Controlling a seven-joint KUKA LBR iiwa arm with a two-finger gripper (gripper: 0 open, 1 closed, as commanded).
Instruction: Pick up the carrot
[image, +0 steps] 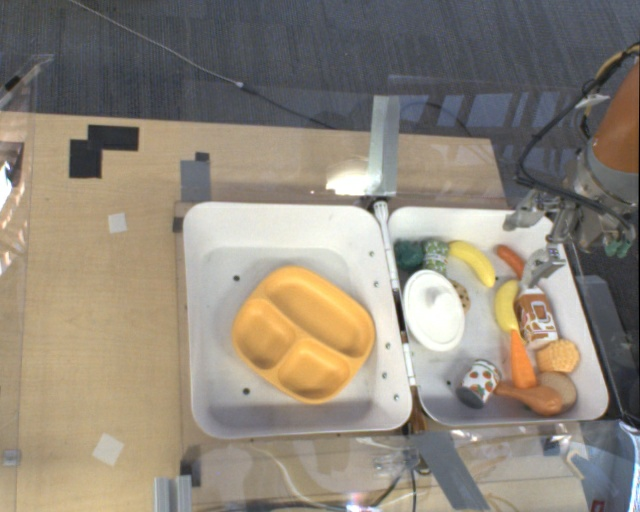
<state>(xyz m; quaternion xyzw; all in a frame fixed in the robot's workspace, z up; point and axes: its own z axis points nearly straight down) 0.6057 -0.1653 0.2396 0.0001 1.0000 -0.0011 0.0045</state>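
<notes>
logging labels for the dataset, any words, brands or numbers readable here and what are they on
No text can be read in this view.
Small carton in the right bin: orange, brown and white print on its face, too small and blurred to read.
Small cup near the bin's front: red and white pattern, no legible letters.
Black patches on the bench are plain shapes, not writing.

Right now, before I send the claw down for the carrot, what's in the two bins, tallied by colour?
Yellow: 3, two bananas, divided plate
Orange: 2, carrot, cracker
White: 1, bowl
Green: 1, broccoli
Red: 1, sausage
Brown: 1, drumstick
Mixed: 2, carton, spotted cup
Total: 11
</notes>
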